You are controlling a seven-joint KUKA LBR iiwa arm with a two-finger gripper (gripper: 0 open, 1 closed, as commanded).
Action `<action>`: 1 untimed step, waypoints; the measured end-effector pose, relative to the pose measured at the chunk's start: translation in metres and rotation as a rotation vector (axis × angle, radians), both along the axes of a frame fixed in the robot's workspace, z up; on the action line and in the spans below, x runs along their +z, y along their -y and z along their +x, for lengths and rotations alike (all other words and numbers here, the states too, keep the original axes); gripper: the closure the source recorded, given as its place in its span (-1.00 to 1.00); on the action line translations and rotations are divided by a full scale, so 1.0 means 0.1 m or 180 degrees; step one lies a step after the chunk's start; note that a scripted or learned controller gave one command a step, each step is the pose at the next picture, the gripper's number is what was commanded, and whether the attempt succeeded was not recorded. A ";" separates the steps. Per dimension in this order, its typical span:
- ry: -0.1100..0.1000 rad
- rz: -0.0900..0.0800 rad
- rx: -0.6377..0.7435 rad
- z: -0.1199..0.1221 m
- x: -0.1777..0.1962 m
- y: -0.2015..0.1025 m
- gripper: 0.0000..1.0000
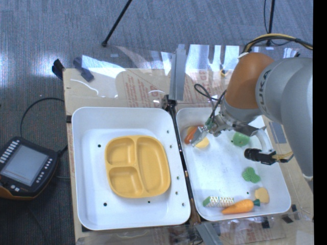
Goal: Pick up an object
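Carrot (pixel 238 206), the toy nearest the right bin's (pixel 225 175) front edge, lies flat with its long axis running along that edge, orange tip toward the bin's front left corner and green top toward the front right corner. Just beside it on the left, touching or nearly so, lies a small corn cob (pixel 218 201) with a green end, also lengthwise along the front edge. A pale yellow piece (pixel 262 194) sits close to the front right corner, and a dark green leafy piece (pixel 250 175) lies a little farther back near the right wall. Past mid-bin, a lighter green piece (pixel 240 139) rests partly under the arm. At the back left corner the gripper (pixel 202 134) hangs low over a yellow wedge (pixel 203 143) and an orange-red piece (pixel 190 134); whether its fingers are apart or together cannot be told, since the wrist hides them. No toy is seen clamped between them.

In the left bin (pixel 89 137) a yellow divided plate (pixel 137 166) with three compartments lies around the middle. Off the bench's left side rests a handheld pendant (pixel 21 167) with a screen.
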State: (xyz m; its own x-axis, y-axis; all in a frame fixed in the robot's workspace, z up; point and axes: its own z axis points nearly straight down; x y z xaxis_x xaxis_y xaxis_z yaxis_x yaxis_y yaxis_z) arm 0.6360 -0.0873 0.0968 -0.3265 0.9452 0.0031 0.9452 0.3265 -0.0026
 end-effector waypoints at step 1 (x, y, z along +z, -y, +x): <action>0.0000 0.0003 -0.0005 0.00 0.10 0.01 1.00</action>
